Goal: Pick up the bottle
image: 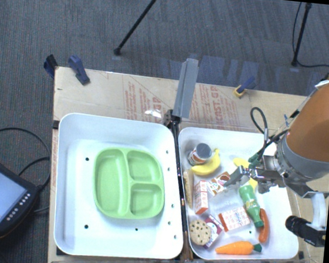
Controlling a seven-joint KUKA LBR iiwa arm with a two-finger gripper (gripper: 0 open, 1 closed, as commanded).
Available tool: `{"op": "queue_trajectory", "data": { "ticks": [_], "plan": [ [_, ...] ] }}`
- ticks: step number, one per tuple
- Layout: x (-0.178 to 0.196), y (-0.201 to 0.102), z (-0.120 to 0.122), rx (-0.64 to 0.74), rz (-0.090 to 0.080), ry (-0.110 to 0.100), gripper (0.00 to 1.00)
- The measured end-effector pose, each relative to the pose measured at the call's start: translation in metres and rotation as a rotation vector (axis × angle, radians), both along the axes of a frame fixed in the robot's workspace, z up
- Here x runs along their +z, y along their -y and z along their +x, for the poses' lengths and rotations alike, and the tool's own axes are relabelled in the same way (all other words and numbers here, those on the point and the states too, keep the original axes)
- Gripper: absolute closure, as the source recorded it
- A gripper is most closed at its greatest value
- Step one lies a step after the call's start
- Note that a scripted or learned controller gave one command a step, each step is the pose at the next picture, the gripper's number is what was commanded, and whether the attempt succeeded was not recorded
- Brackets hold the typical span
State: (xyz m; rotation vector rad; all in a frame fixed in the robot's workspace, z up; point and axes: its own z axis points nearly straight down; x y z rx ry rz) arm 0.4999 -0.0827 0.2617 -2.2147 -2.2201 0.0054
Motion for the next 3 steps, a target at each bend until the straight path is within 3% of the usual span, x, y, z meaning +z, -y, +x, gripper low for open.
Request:
{"op": "queue_trajectory", "data": {
  "ticks": [1, 2, 3],
  "plan": [
    [-0.065, 0.062, 0.028, -0.119, 0.000, 0.001, 0.00],
    [-0.175, 0.119, 0.054, -0.016, 0.001, 0.004, 0.00],
    [-0.166, 0.121, 0.053, -0.026, 0.002, 0.002, 1.00]
  ]
}}
